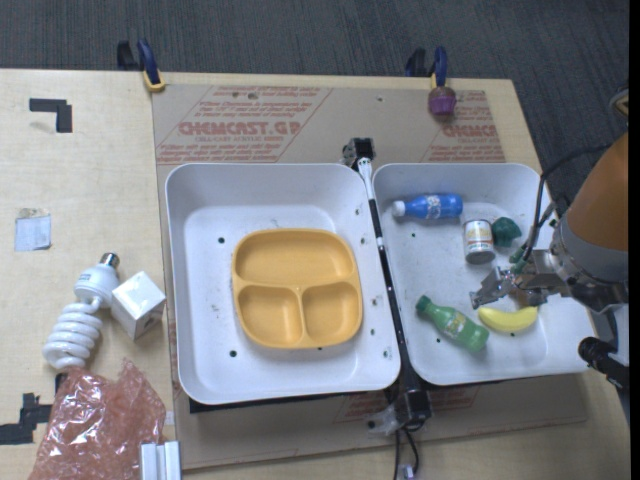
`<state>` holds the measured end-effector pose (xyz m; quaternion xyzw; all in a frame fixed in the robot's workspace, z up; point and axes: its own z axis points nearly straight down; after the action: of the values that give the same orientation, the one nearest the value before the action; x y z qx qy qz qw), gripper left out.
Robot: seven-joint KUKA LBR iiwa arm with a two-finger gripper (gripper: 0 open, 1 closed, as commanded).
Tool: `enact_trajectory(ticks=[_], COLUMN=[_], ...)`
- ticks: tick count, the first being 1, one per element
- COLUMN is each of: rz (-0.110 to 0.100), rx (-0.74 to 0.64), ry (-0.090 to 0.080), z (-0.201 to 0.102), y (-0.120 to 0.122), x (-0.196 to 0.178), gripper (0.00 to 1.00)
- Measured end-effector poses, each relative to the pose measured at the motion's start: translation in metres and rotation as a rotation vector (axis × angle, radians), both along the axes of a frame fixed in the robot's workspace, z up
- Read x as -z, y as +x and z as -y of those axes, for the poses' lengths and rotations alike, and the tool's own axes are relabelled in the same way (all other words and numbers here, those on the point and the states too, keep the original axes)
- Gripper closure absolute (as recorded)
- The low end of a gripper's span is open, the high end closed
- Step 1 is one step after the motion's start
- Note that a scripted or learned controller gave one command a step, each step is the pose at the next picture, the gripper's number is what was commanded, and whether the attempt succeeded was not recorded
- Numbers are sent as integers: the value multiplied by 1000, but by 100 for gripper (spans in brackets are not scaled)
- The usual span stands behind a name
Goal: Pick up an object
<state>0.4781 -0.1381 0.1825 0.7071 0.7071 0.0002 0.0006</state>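
Observation:
In the right bin (440,358) lie a blue bottle (432,207), a small tin can (479,241), a dark green object (506,230), a green bottle (455,324) and a yellow banana (509,318). My gripper (503,288) reaches in from the right and hangs low just above the banana's upper edge, right of the green bottle. Nothing shows between its fingers. The left bin (200,268) holds a yellow divided plate (297,288).
On the bench to the left lie a spiral light bulb (80,318), a white cube (138,303) and crinkled pink plastic (100,423). A purple object (442,100) sits behind the right bin. Clamps hold the cardboard at the back.

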Motion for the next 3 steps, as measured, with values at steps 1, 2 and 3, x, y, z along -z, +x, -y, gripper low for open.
enact_trajectory(ticks=[1, 2, 3], rz=[-1, 1, 0], rx=[1, 3, -1], ry=[1, 1, 0], z=[-24, -24, -113], y=[-1, 1, 0], x=[90, 81, -10], gripper=[0, 100, 100])
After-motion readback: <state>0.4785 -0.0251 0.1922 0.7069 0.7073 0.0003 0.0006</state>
